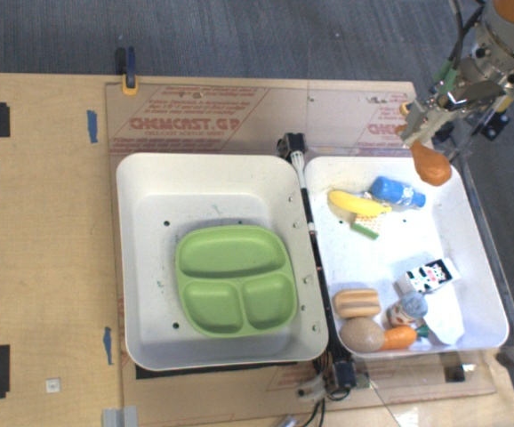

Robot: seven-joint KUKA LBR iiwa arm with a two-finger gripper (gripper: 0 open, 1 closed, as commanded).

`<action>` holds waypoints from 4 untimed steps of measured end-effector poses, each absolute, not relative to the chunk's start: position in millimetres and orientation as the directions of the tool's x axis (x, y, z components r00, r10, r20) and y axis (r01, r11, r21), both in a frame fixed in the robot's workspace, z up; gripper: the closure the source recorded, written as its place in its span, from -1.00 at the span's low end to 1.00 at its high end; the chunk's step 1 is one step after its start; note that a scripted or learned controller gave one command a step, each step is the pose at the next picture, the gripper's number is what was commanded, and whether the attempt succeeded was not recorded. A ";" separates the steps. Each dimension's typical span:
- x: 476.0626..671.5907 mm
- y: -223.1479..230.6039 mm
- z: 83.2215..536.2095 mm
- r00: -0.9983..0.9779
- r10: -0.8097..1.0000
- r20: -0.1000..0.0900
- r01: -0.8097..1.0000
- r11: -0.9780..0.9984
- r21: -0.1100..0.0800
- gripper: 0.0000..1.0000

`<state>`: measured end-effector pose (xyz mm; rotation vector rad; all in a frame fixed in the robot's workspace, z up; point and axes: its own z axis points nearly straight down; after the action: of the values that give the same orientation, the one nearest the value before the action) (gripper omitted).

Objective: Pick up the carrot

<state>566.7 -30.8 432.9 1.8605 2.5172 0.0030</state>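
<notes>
The carrot (pixel 400 337), small and orange with a green end, lies at the near edge of the right bin (pixel 484 238), between a tan round piece (pixel 362 334) and a grey item (pixel 409 309). My gripper (pixel 430 143) hangs far from it, over that bin's far right corner. It is shut on a rounded orange toy (pixel 433 165), which hangs under the fingertips and overlaps the bin's rim.
The right bin also holds a banana (pixel 357 205), a blue bottle (pixel 394 191), a bun-like piece (pixel 357 302) and a black-and-white carton (pixel 429 276). A green divided plate (pixel 235 278) lies in the left bin (pixel 141 238).
</notes>
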 end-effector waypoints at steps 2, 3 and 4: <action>563.7 21.7 292.0 -0.236 0.972 0.003 0.972 0.236 -0.011 -1.00; 593.3 -37.5 184.3 -0.352 0.936 0.001 0.936 0.352 -0.012 -1.00; 642.3 10.0 184.6 -0.138 0.990 0.000 0.990 0.138 0.004 -1.00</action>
<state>642.3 10.0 184.6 2.0605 2.3677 0.0051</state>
